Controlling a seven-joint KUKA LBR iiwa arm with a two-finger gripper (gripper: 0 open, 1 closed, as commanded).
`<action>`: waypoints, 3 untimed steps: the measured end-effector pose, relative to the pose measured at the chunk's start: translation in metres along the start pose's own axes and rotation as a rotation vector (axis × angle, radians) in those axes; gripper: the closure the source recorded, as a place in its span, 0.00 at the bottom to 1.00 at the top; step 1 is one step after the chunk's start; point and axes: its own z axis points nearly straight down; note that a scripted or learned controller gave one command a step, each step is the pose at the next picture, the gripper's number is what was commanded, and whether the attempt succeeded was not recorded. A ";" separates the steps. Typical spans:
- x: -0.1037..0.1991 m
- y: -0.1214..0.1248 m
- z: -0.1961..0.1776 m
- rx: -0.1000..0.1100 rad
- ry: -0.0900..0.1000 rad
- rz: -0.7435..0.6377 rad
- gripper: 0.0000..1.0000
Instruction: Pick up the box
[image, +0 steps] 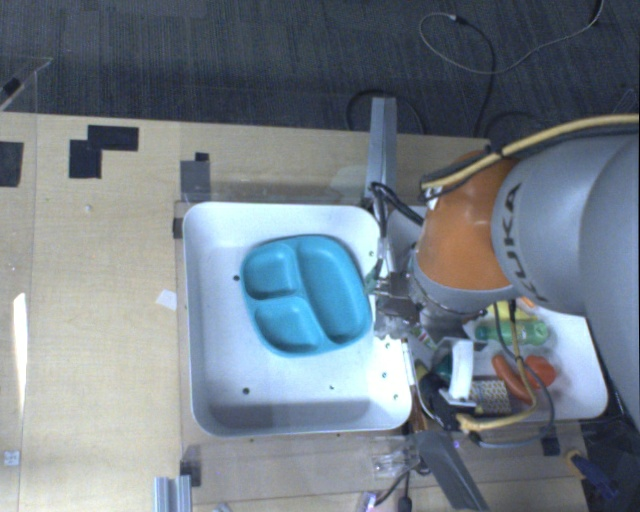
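My arm (520, 230), grey with an orange band, hangs over the right bin (585, 395) and hides most of it. The gripper (396, 305) sits low at the wall between the two bins, close to the right edge of a blue divided plate (303, 293). That plate lies in the left bin (215, 380). Beside the wrist, in the right bin, I can make out a green item (512, 333), an orange-red item (528, 371) and a grey textured item (490, 394). None of them reads clearly as a box.
The left bin has bare white floor around the plate, mostly at the front and left. Metal posts (382, 140) stand at the bins' corners. Black tape marks (100, 148) lie on the wooden bench at the far left.
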 end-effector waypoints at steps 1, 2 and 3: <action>-0.037 0.099 0.016 0.002 -0.003 0.066 1.00; -0.037 0.099 0.015 0.002 -0.003 0.066 0.00; -0.002 0.021 0.015 0.002 -0.001 -0.086 0.00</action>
